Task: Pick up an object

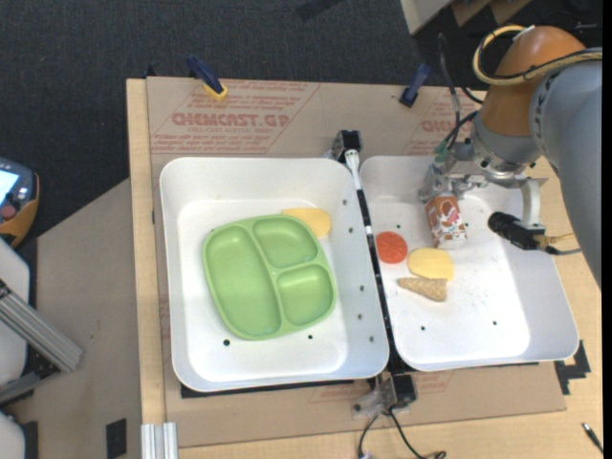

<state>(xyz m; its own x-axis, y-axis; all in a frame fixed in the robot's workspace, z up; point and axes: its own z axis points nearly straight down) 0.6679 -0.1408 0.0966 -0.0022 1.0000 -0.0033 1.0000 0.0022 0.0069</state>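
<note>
Red-and-white printed can (446, 220) under gripper (448, 182), jaw state unclear; off-centre descent could tip it onto orange disc (391, 247).

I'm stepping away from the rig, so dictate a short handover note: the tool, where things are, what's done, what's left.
Tool: low in the right white bin, directly over the small red-and-white patterned can; grip unconfirmed.
Also in that bin: round red-orange piece, yellow lump, tan wedge.
Left white bin: green three-compartment tray, pale yellow piece at its rim.
Done: nothing visibly lifted. Left: the pick.
</note>
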